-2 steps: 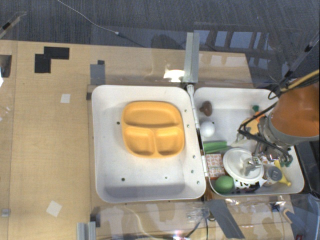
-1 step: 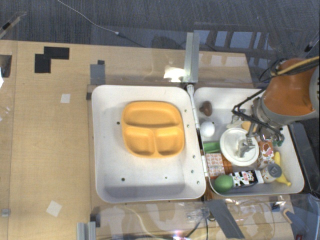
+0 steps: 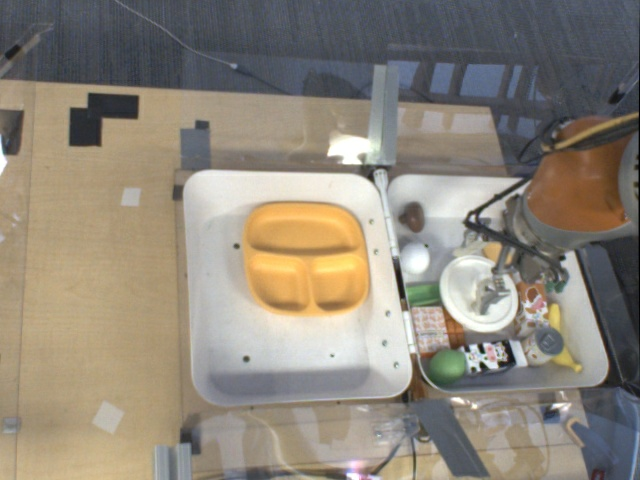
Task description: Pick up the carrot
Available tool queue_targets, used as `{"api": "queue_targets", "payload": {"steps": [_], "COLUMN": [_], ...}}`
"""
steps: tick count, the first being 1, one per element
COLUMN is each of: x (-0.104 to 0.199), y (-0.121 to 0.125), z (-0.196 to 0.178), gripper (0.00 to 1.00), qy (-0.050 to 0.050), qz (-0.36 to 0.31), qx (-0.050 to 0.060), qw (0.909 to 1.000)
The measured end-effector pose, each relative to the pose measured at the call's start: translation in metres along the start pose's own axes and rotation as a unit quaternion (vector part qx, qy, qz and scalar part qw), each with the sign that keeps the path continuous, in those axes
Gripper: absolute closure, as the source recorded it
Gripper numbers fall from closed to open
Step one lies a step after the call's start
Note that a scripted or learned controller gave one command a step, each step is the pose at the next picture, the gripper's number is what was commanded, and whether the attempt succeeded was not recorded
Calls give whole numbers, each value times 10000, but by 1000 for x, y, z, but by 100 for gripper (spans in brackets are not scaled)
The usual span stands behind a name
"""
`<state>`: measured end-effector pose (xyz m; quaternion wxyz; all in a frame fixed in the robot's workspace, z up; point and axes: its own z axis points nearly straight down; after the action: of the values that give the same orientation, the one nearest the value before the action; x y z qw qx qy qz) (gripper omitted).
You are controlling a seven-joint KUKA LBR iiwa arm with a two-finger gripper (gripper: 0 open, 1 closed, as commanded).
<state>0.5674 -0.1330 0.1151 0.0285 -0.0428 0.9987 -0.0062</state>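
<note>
Counting bench contents by kind

Showing two shallow white plastic bins [image 3: 215,268], one yellow three-compartment plastic tray [image 3: 305,257], one white egg-shaped ball [image 3: 414,259], one round green fruit [image 3: 447,365], one yellow banana [image 3: 560,343], one black-and-white carton [image 3: 495,355].

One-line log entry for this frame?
arm: over right white bin | gripper: above cluttered items | carrot: not identifiable | yellow three-compartment tray: in left white bin

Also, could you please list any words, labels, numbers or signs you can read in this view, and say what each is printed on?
None can be read.
Black-and-white carton: print on it, too blurred to read.
Patterned packet: red-and-white pattern, too small to read.
Yellow divided tray: no markings show.
</note>
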Motion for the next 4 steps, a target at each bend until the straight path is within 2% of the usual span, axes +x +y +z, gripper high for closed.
{"api": "queue_targets", "payload": {"steps": [4], "x": [0], "y": [0], "z": [0], "gripper": [0], "qy": [0], "qz": [0], "qx": [0], "qw": [10000]}}
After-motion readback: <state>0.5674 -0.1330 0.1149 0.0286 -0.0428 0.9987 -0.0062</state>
